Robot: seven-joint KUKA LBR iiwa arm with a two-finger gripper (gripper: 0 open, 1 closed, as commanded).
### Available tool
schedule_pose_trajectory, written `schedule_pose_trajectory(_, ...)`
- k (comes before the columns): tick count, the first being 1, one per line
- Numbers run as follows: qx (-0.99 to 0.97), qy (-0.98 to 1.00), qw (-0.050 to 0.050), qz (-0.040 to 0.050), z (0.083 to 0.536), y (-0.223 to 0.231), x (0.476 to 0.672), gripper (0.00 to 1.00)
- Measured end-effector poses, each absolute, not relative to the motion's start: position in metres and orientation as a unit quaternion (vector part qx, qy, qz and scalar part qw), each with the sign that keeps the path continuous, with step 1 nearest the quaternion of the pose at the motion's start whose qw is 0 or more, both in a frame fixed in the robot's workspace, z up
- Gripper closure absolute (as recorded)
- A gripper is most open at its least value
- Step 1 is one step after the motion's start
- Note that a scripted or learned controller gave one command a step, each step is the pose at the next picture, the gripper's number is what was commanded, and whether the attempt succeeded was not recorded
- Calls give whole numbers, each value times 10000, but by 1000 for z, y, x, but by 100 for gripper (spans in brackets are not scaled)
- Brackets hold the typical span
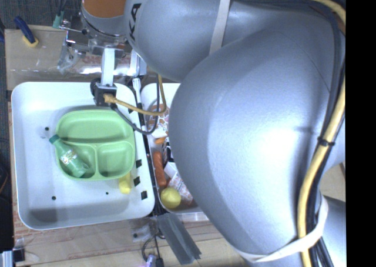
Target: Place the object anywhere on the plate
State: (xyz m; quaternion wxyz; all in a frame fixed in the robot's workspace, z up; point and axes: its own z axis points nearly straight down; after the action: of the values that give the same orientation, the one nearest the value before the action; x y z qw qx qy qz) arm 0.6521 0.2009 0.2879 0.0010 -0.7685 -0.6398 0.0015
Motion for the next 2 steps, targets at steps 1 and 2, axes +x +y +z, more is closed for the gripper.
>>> schedule_pose_trajectory(1, -7805, -6251, 8, 2, 414, 219, 655, 0)
schedule_pose_trajectory(2, -7750, -6319, 11, 31, 332, 201, 655, 0)
